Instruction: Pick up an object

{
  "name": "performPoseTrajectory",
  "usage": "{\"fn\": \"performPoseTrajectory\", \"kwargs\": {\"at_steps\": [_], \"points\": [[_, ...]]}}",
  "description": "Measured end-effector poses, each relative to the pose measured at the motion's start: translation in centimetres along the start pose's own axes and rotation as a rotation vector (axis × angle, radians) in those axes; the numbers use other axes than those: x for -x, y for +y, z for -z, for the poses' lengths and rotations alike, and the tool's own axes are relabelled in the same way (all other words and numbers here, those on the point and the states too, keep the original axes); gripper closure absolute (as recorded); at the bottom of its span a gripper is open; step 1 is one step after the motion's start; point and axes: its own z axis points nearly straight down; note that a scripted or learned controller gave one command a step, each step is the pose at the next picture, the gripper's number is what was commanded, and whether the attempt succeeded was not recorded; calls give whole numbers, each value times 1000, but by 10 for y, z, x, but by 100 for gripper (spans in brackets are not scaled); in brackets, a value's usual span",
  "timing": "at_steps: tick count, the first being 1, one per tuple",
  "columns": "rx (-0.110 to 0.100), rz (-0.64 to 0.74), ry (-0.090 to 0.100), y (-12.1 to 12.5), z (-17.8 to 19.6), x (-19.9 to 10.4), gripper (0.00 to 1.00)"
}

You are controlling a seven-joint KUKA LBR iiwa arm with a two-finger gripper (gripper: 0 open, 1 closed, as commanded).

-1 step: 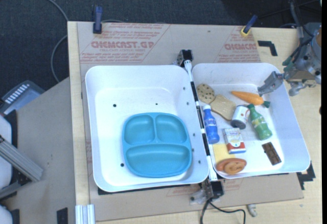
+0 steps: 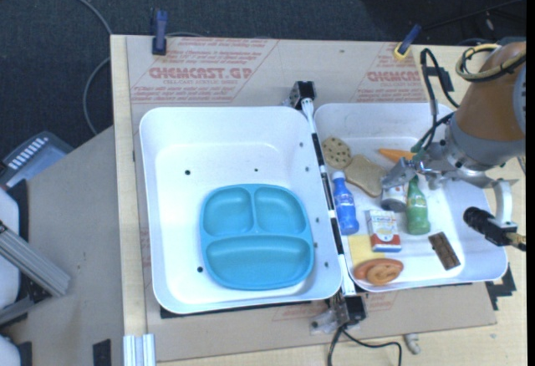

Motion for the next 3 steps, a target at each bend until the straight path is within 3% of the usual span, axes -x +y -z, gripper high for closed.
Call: {"fn": "performPoseTrajectory", "kwargs": {"at_steps": [1, 2, 3], "points": [[1, 0, 0, -46, -29, -38, 0], [0, 0, 0, -83, -29, -49, 0], [5, -1, -1, -82, -19, -49, 100]]}}
